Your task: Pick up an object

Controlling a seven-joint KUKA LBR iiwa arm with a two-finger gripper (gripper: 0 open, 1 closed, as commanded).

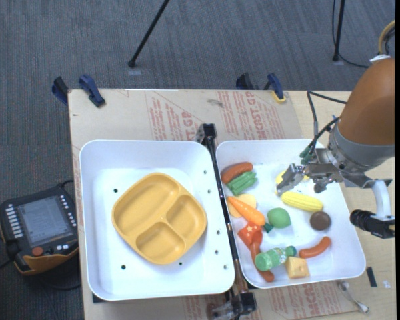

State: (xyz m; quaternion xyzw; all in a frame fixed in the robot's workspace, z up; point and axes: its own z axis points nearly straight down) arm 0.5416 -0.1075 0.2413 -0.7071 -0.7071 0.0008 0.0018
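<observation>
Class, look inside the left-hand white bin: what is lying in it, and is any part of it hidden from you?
The left bin holds one yellow divided tray, lying flat with its three compartments facing up. The tray covers the bin floor beneath it, so whatever is under it cannot be seen.

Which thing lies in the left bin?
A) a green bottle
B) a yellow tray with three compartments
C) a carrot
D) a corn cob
B: the yellow tray with three compartments lies in the left bin, while the corn cob, the green bottle and the carrot all lie in the right bin.
</observation>
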